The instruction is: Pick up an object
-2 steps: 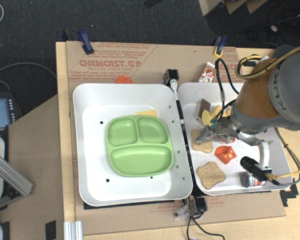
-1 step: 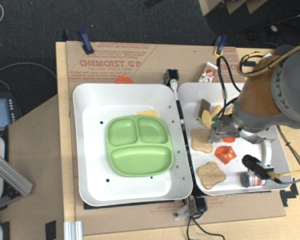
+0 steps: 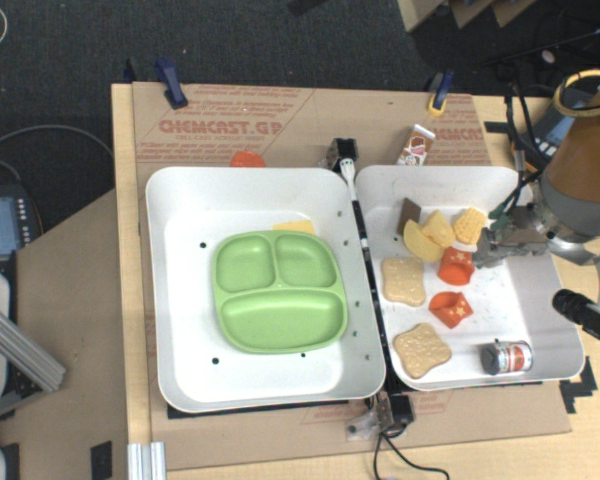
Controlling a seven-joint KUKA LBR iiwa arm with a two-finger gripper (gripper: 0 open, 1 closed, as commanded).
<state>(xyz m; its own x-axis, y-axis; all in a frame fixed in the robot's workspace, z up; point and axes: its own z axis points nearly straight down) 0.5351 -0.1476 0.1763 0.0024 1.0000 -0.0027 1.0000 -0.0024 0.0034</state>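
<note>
The right bin (image 3: 500,183) holds several small items: yellow cheese-like pieces (image 3: 427,236), a waffle-like yellow piece (image 3: 469,224), a dark brown piece (image 3: 410,211), two red pieces (image 3: 456,266) (image 3: 450,308), two tan bread slices (image 3: 403,281) (image 3: 421,350) and a small can (image 3: 506,357) lying on its side. My gripper (image 3: 488,247) hangs low at the bin's right side, just right of the upper red piece and below the waffle piece. Nothing visible sits between its fingers.
The left bin (image 3: 170,268) carries a green divided plate (image 3: 278,291) with a yellow slice (image 3: 295,228) behind it. A small carton (image 3: 417,146) and an orange disc (image 3: 246,159) lie on the cardboard behind the bins. The arm's orange-banded body (image 3: 580,168) overhangs the right bin's edge.
</note>
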